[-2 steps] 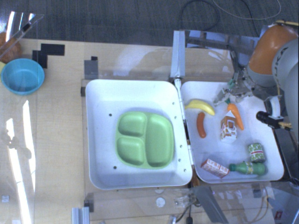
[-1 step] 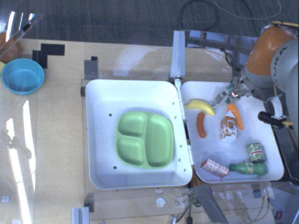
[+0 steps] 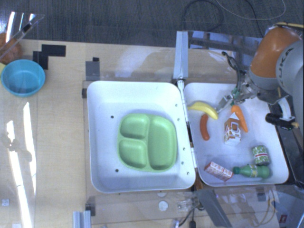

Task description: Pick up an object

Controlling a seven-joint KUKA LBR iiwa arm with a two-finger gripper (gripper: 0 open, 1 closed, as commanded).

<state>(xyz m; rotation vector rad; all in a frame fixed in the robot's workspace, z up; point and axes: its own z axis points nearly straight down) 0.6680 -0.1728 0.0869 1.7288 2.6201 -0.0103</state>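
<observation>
The right bin (image 3: pixel 216 148) holds a yellow banana (image 3: pixel 204 109), a red sausage (image 3: pixel 204 127), an orange carrot (image 3: pixel 240 118), a small white and orange carton (image 3: pixel 232 130), a green can (image 3: pixel 260 155), a green bottle (image 3: pixel 251 171) lying on its side and a brown box (image 3: pixel 218 171). My gripper (image 3: pixel 232 99) hangs over the bin's far part, between the banana's right end and the carrot's upper end. Nothing shows in its grasp.
The left bin (image 3: pixel 102 122) holds a green divided plate (image 3: pixel 147 141). A blue bowl (image 3: pixel 23 77) stands on the bench at the far left. A metal post (image 3: pixel 181 56) rises behind the gap between the bins.
</observation>
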